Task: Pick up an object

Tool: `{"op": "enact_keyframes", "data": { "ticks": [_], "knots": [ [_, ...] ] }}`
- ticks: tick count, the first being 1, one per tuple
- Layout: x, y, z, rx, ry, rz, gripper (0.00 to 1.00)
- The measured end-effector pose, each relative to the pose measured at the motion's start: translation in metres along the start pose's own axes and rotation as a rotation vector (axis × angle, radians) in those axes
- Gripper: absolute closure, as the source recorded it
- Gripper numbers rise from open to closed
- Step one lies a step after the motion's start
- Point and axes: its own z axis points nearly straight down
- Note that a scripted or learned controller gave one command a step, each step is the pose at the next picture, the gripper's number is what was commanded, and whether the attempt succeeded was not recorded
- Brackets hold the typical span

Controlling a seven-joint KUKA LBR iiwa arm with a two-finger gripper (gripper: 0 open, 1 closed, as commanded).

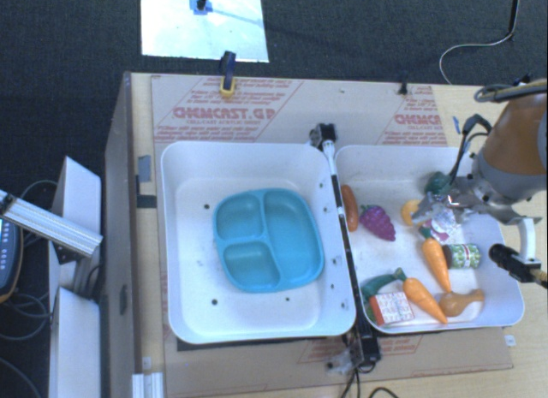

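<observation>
The right bin (505,302) holds several toy foods. Along its left wall lies an orange sausage (349,206), with purple grapes (378,222) beside it. Farther front are an orange carrot (435,264), a small can (465,256), a second carrot (424,299), a tan gourd (462,302), a green piece (381,283) and a red-and-white box (392,307). My gripper (445,212) is low over the bin's middle right, next to a yellow piece (411,212) and a green item (438,184). The wrist hides what lies under it.
The left bin (184,216) holds a blue divided plate (267,239). A ridge (338,216) separates the two bins. The arm's orange band (522,135) hangs over the right bin's far right corner. A black fitting (514,264) juts over its right rim.
</observation>
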Motion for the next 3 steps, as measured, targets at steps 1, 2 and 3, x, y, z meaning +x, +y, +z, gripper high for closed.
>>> {"op": "enact_keyframes", "data": {
  "ticks": [1,2,3],
  "knots": [
    [0.007,-0.036,0.039,-0.002,-0.001,0.0,0.0],
    [0.007,-0.035,0.028,-0.004,0.0,-0.001,1.0],
    [0.039,-0.015,-0.116,-0.006,0.0,-0.003,1.0]
  ]
}}
